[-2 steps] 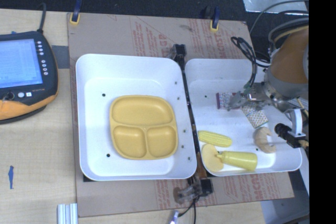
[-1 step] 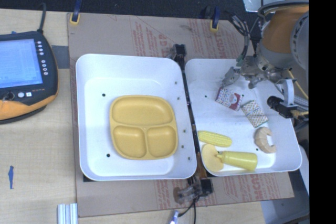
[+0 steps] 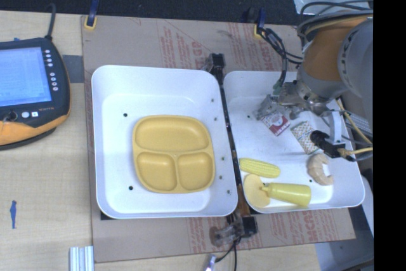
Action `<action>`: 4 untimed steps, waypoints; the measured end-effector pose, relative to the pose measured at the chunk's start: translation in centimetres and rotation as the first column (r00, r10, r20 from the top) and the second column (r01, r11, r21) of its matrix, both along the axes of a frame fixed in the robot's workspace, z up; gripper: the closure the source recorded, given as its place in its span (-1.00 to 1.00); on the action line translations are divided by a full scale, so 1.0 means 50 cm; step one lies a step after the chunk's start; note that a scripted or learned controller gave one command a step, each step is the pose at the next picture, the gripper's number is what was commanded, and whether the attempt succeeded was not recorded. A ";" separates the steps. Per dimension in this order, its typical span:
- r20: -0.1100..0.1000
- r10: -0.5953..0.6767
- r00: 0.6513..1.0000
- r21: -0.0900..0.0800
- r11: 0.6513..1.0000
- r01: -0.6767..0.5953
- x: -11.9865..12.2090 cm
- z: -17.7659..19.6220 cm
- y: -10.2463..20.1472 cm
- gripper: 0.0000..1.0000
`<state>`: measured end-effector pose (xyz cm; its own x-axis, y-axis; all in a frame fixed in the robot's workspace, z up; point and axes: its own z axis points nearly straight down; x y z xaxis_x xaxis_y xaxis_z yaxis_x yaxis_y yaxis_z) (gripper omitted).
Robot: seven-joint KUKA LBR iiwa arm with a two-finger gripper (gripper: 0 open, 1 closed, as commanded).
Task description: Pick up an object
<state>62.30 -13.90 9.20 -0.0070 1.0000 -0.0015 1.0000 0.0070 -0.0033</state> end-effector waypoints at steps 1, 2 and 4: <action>-0.002 -0.002 1.000 0.000 1.000 0.002 -0.023 0.000 -0.022 -1.00; 0.000 -0.003 1.000 0.000 1.000 0.003 -0.025 0.004 -0.036 -1.00; 0.002 -0.002 1.000 0.003 1.000 0.002 0.010 0.202 0.130 1.00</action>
